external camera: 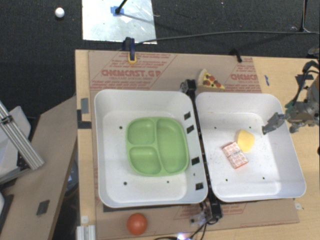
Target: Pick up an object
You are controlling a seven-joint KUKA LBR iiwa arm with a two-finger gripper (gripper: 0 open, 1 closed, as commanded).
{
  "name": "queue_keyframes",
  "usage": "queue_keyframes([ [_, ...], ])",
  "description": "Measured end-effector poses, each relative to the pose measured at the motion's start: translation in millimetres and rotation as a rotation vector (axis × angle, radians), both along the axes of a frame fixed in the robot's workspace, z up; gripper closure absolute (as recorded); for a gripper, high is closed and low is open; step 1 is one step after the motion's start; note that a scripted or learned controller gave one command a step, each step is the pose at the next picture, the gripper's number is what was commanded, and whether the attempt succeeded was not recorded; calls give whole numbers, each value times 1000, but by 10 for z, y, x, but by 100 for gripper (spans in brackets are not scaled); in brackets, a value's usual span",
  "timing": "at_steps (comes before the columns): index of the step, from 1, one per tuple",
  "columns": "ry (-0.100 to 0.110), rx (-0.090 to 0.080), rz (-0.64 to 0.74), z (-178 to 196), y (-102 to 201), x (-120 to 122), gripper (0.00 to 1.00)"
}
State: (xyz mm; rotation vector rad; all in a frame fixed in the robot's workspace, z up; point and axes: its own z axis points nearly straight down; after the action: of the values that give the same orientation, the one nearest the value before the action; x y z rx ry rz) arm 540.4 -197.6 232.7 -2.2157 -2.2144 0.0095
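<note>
Camera view, from left to right: a white ball (60,12) lies at the upper left on the dark floor, and an orange ball (137,223) sits at the bottom edge of the bench. At centre, the left bin (112,134) holds a green divided plate (157,146). A toy pizza slice (211,80) rests above the bins. In the right bin (280,149) a pink patterned block (235,155) touches a yellow piece (245,140). At the right edge the gripper (280,122) hovers over that bin's rim, gripping nothing; whether it is spread or closed I cannot tell.
</note>
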Motion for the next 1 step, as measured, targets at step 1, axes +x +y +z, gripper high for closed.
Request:
queue_keyframes([
  [1, -12, -3, 4, 72, 9, 26, 0],
])
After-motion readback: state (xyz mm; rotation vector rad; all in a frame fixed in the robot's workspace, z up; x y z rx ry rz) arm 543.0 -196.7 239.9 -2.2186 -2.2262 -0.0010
